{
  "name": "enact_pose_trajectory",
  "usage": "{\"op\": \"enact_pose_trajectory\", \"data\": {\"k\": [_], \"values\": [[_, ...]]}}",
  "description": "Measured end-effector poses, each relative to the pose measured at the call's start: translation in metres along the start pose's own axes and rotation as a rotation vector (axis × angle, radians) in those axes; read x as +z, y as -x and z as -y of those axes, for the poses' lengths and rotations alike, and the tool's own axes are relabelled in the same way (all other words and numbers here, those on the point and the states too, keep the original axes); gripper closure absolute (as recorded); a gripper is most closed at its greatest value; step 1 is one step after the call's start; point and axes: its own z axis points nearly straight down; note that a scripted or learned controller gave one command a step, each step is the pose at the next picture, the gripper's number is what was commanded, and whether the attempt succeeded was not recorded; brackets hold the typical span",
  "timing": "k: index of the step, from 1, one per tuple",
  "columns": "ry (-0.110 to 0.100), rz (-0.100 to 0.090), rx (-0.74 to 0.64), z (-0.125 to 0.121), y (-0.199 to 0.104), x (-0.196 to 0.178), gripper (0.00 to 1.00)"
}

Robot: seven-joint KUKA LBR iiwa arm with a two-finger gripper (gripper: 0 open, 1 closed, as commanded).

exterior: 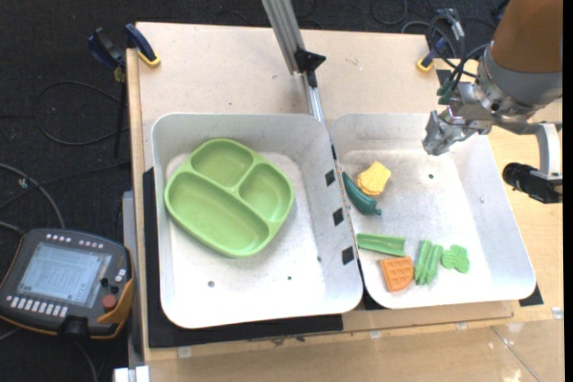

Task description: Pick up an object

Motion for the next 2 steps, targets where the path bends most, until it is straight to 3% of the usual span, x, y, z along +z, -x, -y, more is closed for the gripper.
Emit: {"op": "enact_pose_trajectory", "data": {"k": [1, 2], "values": [[-0.007, -0.001, -0.002, -0.003, -0.019, 0.037, 1.00], [-0.003, 0.000, -0.004, -0.004, -0.018, 0.025, 1.00]]}}
